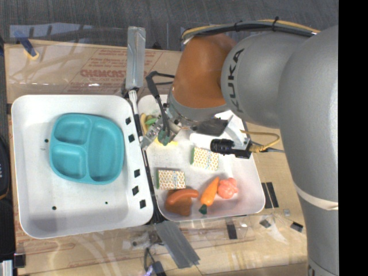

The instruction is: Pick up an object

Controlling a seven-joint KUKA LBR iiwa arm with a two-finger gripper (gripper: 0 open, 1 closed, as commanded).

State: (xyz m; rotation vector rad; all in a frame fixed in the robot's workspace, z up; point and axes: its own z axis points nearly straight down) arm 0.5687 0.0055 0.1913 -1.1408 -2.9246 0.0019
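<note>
The right bin (256, 183) holds several small items. Two pale patterned squares lie at its middle, one (171, 179) nearer the left wall and one (205, 158) further right. A brown sausage (181, 200), an orange carrot (209, 192) and a pink-red piece (228, 188) lie along the front. My gripper (163, 132) is low in the bin's back left corner, under the orange wrist band (198, 76), beside a small yellow-green item (150, 121). The arm hides the back of this bin.
The left bin (29, 211) holds a teal divided plate (87, 147). A grey divider strip with black clips (138, 177) runs between the bins. The large grey arm body (293, 91) covers the right side. Cardboard and tape surround the bins.
</note>
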